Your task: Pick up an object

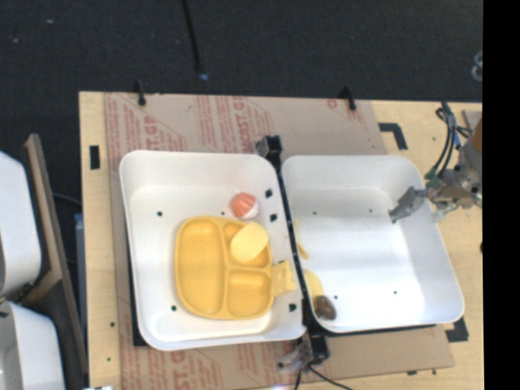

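Plastic, glossy and yellow, a divided tray [213, 270] lies in the left bin [154, 185], a pale round lid-like piece [249, 242] on it, an orange-pink ball [244, 205] beside. The gripper [406, 205] hangs over the right bin [366, 173]; its state cannot be told.

A pale wooden bench [97, 242] carries a sheet of brown cardboard with red print [203, 124], laid flat across most of its top. On that sheet sit two shallow white bins side by side, the left bin [150, 218] and the right bin [382, 258], their inner rims touching.
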You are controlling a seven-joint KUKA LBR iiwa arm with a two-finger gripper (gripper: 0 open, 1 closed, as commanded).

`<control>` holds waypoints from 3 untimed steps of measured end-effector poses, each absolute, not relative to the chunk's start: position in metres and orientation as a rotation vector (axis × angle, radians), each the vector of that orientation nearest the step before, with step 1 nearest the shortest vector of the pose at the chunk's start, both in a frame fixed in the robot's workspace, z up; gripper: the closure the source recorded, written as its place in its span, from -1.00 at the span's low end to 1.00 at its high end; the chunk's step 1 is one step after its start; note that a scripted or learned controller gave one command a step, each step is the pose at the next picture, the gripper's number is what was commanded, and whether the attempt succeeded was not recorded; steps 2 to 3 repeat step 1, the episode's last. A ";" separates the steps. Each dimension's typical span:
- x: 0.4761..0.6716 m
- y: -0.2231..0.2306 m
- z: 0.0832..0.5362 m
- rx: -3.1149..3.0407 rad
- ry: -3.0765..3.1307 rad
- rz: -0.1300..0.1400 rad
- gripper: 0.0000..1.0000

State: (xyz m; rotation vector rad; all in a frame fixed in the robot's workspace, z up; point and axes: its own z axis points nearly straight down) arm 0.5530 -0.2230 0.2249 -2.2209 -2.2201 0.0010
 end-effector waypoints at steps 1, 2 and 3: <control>0.503 -0.160 0.306 -2.222 -2.228 -0.006 -1.00; 0.503 -0.160 0.306 -2.222 -2.228 -0.006 -1.00; 0.503 -0.160 0.306 -2.222 -2.228 -0.006 -1.00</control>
